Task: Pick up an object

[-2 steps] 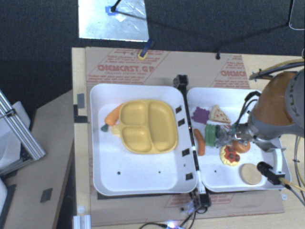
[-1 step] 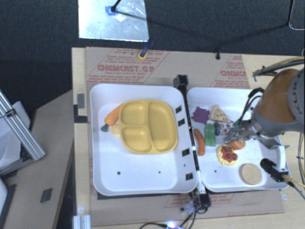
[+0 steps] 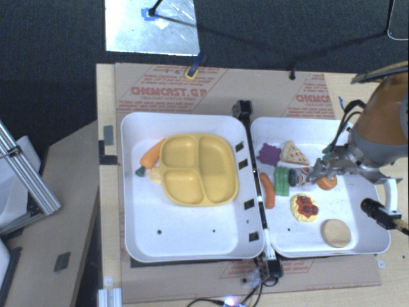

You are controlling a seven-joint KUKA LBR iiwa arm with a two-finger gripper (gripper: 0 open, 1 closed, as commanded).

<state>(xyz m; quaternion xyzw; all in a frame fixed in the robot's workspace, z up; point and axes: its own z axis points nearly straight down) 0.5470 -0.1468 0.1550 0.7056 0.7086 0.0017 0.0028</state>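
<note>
Low in the right bin (image 3: 367, 232), the gripper (image 3: 314, 174) hung at the end of the grey arm (image 3: 377, 139), which reached in from the right with its orange band above the wrist. Whether it was apart or together could not be told from this slanted view, and nothing could be seen clamped in it. Just beside its tip, on the right, lay a small orange-red round toy (image 3: 326, 183), partly hidden by the wrist; contact between them could not be made out.

Left of the tip stood a green block (image 3: 282, 180) with a small dark piece (image 3: 293, 177) next to it. Above these lay a pizza slice (image 3: 294, 153) and, to its left, a purple bunch of grapes (image 3: 270, 153). An orange-red sausage (image 3: 267, 190) lay along the bin's left wall. Below the gripper sat a yellow disc of spaghetti with red sauce (image 3: 305, 208), and nearer the front right corner a tan bread roll (image 3: 335, 233).

The left bin (image 3: 137, 229) held a yellow divided plate (image 3: 197, 169), with an orange carrot (image 3: 151, 154) touching its upper left edge. Both bins rested on a brown cardboard sheet (image 3: 166, 91), and a silvery square panel (image 3: 151, 18) lay on the dark floor beyond it.
</note>
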